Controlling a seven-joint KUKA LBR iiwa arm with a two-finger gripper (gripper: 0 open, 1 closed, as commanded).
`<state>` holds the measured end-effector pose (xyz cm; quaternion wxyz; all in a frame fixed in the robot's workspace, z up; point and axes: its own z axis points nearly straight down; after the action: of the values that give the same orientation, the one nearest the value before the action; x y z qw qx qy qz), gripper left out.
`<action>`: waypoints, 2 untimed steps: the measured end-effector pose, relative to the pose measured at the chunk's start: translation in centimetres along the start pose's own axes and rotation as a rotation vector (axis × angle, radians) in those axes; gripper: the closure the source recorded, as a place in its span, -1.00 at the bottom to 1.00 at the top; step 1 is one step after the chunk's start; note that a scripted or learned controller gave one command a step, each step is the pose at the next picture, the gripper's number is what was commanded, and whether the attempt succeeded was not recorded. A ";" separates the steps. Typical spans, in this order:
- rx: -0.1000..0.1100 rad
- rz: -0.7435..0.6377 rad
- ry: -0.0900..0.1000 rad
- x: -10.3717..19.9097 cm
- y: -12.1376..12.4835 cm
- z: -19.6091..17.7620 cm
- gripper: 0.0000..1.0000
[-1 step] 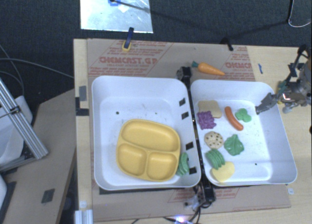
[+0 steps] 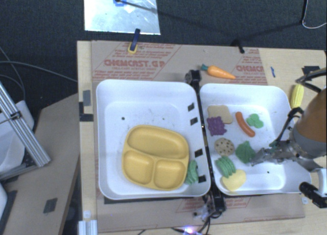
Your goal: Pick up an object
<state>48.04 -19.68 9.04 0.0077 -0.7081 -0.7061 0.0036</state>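
My gripper (image 2: 259, 156) reaches in from the right, low over the right bin (image 2: 278, 98). Its tip sits just right of a dark green leafy toy (image 2: 244, 151), close to or touching it. Around it lie a speckled cookie (image 2: 224, 146), a green pickle-like piece (image 2: 225, 166) and a pale yellow piece (image 2: 234, 180). Farther back in the same bin are a toast slice (image 2: 219, 111), purple grapes (image 2: 216, 125), an orange sausage (image 2: 244, 124) and a small green piece (image 2: 255, 121).
The left bin (image 2: 145, 96) holds a yellow divided plate (image 2: 156, 156) with a green leafy toy (image 2: 192, 172) at its right edge. Outside the bins lie a carrot (image 2: 218, 71) behind, a corn cob (image 2: 297, 96) at the right and a blue-yellow tool (image 2: 134, 41).
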 end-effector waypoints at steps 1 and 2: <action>-0.023 -0.010 -0.010 9.1 0.8 0.3 -1.00; -0.018 0.000 -0.009 3.5 1.0 0.6 -1.00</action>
<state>49.00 -16.23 8.46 -0.0019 -0.7081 -0.7061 0.0001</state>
